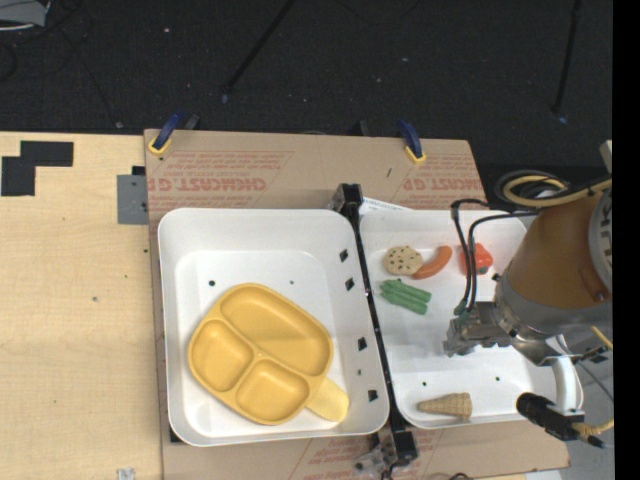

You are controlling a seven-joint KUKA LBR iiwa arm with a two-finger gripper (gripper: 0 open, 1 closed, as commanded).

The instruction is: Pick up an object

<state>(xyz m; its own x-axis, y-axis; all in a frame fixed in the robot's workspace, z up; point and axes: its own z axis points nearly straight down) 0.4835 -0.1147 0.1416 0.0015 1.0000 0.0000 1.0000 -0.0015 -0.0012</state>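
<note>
Nothing looks picked up yet, as far as I can judge: every small item lies loose on the floor of the right bin (500,393), so the whole grasp and lift are left to do. Nearest the bottom edge of the frame, an ice-cream cone (446,405) lies on its side in the lower middle of that bin. Above it, the hand (470,334) hangs low over bare white floor at centre right, under the grey and orange arm (560,268) that comes in from the right; whether it is spread or pressed together I cannot tell, and I see nothing between its tips. Further up and to its left lies a green bean pod (406,295), near the hand but apart from it. Beyond that, toward the bin's upper part, sit a round brown cookie (403,259), an orange carrot-like piece (432,262) just beside it, and a red piece (480,258) partly behind a black cable. In the left bin (180,268), a yellow divided plate (262,352) lies flat, well apart from the hand.
</note>
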